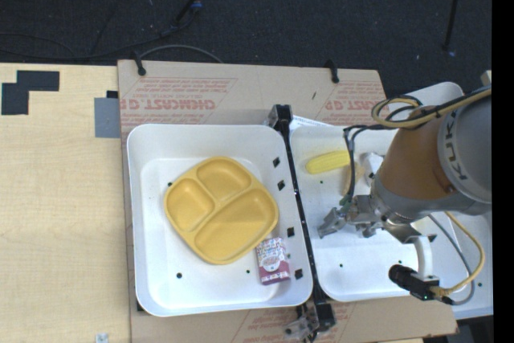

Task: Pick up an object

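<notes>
Cardboard sheeting, brown with red lettering, lies on a pale wooden bench under two shallow white bins set side by side.

The left white bin holds a yellow plastic plate with three compartments, lying flat near the bin's centre. At five o'clock from the plate, touching or just beside its rim, is a small pink and red printed packet, close to the bin's right wall and toward its near edge.

The right white bin holds a short yellow cob-shaped object, lying roughly level at about eleven o'clock in the bin, near the dividing wall between the two bins.

The grey arm with its orange band reaches in from three o'clock and covers much of the right bin's far and right portions. Its metal two-finger gripper points toward nine o'clock, low over the left-centre of the right bin's floor, near the dividing wall. The cob-shaped object is at twelve o'clock from the gripper and clearly apart from it, with bare white floor between them. From this slant I cannot tell whether the gripper is apart or together, and nothing can be seen clamped in it. The plate and the packet sit across the divider, at nine to ten o'clock from the gripper.
</notes>
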You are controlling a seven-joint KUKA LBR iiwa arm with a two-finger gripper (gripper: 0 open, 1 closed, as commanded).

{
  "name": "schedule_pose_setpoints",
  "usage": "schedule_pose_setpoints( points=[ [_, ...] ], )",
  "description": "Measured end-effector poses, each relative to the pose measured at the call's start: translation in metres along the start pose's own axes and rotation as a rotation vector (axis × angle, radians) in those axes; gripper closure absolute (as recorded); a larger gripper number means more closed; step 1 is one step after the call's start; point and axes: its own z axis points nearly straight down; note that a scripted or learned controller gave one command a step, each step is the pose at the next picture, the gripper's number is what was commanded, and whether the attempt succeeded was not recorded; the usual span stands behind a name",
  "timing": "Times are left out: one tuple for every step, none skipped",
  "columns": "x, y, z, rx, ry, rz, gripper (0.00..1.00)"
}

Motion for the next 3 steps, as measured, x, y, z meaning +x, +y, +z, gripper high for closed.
schedule_pose_setpoints(
  points=[
    [0.001, 0.0, 0.015, -0.005, -0.001, 0.0, 0.0],
    [0.0, 0.0, 0.004, -0.006, 0.0, 0.005, 1.0],
    [0.001, -0.003, -0.038, -0.009, -0.002, -0.001, 1.0]
  ],
)
